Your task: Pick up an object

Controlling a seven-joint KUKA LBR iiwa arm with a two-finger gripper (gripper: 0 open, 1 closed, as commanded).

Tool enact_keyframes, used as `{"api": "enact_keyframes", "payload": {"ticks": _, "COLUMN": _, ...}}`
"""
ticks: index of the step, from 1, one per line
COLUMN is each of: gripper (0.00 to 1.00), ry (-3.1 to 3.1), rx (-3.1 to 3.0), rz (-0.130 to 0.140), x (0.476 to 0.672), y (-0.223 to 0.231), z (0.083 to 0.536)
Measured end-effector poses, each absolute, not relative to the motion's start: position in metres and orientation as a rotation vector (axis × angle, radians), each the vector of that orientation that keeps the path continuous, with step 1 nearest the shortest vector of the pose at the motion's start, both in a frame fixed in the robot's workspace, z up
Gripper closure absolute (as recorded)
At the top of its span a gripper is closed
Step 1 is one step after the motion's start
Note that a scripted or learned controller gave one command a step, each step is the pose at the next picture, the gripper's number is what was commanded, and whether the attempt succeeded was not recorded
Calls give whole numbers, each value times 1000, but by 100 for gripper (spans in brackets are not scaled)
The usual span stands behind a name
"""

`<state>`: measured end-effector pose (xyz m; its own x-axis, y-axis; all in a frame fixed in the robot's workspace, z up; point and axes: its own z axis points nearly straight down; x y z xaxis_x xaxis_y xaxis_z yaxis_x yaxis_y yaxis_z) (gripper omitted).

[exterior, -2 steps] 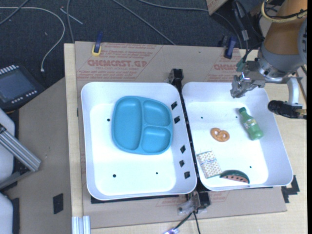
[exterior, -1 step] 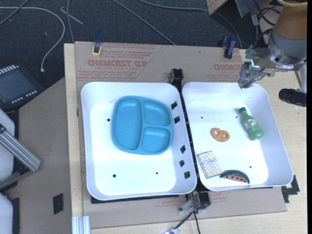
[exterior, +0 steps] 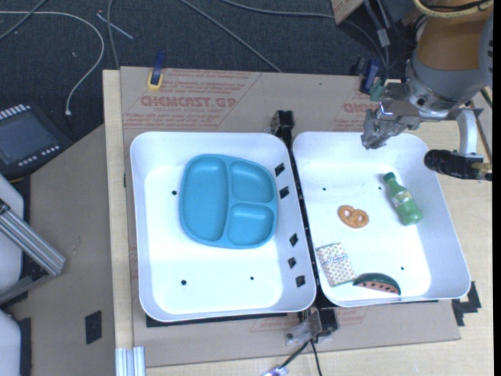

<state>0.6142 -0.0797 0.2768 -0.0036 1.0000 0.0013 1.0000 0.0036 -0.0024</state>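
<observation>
The right bin (exterior: pixel 438 249) holds a green bottle (exterior: pixel 402 200) lying on its side, an orange pretzel (exterior: pixel 353 216), a checkered packet (exterior: pixel 336 263) and a watermelon slice (exterior: pixel 376 283) near the front wall. My gripper (exterior: pixel 376 139) hangs over the back edge of the right bin, well behind and left of the bottle. Nothing shows between its fingers. In the left bin (exterior: pixel 156 265) lies a blue divided plate (exterior: pixel 228 200).
Black clips (exterior: pixel 291 241) line the seam between the two bins. A cardboard sheet (exterior: pixel 196 92) lies under both bins. Cables (exterior: pixel 94 22) run across the dark floor at the back, and a metal rail (exterior: pixel 23 233) sits at the left.
</observation>
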Motion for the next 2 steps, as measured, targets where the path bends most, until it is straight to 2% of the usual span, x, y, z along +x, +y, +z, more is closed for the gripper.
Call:
{"api": "enact_keyframes", "payload": {"ticks": 1, "gripper": 100, "ry": -2224, "rx": -2214, "rz": 0, "x": 604, "y": -38, "z": 273}}
{"api": "enact_keyframes", "payload": {"ticks": 2, "gripper": 100, "ry": -2223, "rx": -2212, "rz": 2, "x": 586, "y": 18, "z": 256}}
